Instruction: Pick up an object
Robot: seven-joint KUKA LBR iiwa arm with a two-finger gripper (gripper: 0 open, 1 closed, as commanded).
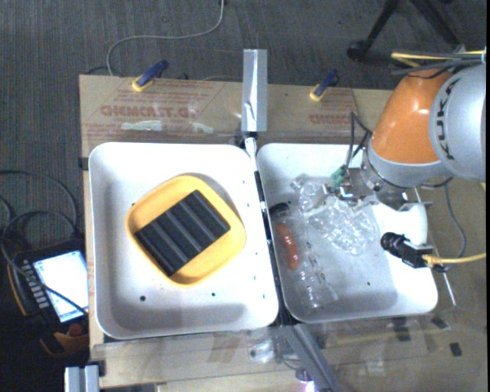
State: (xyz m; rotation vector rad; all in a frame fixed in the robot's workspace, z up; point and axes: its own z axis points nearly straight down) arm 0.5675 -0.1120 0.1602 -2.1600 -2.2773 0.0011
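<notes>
Two shallow white bins sit side by side on my feed, the left bin (114,219) toward 9 o'clock and the right bin (396,288) toward 3 o'clock. The arm (410,129) comes in from the 3 o'clock edge, its orange band over the right bin's 1 o'clock corner, and the gripper (353,184) sits at about 12 o'clock in that bin. The wrist covers its tip from this angle, so I cannot tell whether it is released or clenched, or whether it grips anything. Just toward 6 o'clock of the gripper lies a crumpled clear plastic wrapper (340,223), spread across the middle of the right bin; its upper edge reaches up near the gripper, though I cannot say they touch. At 9 o'clock in the same bin, close beside the wall, lies an orange-red piece (288,245), seemingly under more clear film that trails toward 6 o'clock. The left bin holds a yellow tray (229,239), turned at a slant, with a black ribbed insert (182,229) seated in its centre. Beyond the bins at 12 o'clock, blue-handled clamps (149,74) pin a brown board (171,109), and a metal post (254,84) stands above the seam between the bins. On the floor at 8 o'clock lies a handheld screen (59,278)
</notes>
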